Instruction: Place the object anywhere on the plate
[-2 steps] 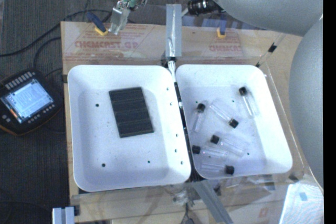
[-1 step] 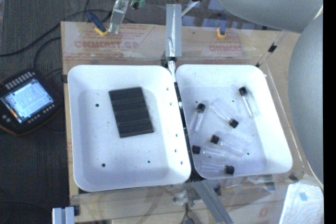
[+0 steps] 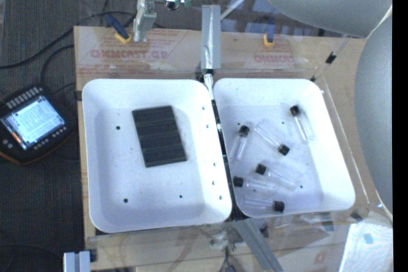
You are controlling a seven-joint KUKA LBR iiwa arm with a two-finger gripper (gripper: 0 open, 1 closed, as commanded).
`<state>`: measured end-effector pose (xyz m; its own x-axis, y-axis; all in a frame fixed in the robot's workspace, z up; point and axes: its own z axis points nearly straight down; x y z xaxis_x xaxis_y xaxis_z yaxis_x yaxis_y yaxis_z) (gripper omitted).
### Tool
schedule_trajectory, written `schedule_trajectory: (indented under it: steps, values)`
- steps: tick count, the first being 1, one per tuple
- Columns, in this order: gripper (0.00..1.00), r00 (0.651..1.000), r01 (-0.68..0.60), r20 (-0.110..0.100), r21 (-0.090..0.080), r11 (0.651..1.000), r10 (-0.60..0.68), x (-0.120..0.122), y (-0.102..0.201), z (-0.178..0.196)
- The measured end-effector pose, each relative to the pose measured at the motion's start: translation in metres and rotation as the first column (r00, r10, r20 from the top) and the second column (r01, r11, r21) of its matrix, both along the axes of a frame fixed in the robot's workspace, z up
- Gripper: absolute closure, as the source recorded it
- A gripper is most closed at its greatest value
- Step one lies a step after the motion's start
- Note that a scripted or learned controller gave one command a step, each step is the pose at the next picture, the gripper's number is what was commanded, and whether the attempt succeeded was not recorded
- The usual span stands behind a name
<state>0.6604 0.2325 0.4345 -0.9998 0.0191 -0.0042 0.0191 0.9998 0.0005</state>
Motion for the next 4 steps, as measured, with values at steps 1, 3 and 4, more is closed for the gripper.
schedule_trajectory:
  steps: [1,3,4]
  values:
    - [1.0,0.976,-0.218,-0.002,0.0,0.976,0.218,-0.016,0.0,-0.124]
    - [1.0,0.674,-0.739,0.008,0.008,0.674,0.739,-0.031,0.004,-0.128]
    - [1.0,0.675,-0.738,0.015,0.012,0.675,0.738,-0.031,0.005,-0.118]
